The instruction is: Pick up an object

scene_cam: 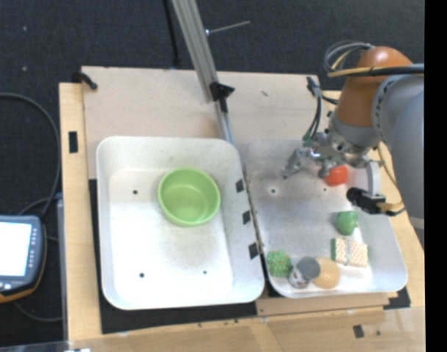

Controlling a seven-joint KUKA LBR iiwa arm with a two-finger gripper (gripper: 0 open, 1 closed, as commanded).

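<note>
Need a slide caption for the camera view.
KUKA arm's gripper over right bin by an orange object; green bowl in left bin.

Light is even and fairly bright, falling from above. The two shallow white plastic bins look nearly washed out, with soft shadows along their rims. The round lime-green plastic bowl casts only a faint shadow. The whole picture is slightly soft and grainy; small items blur at their edges.
</note>
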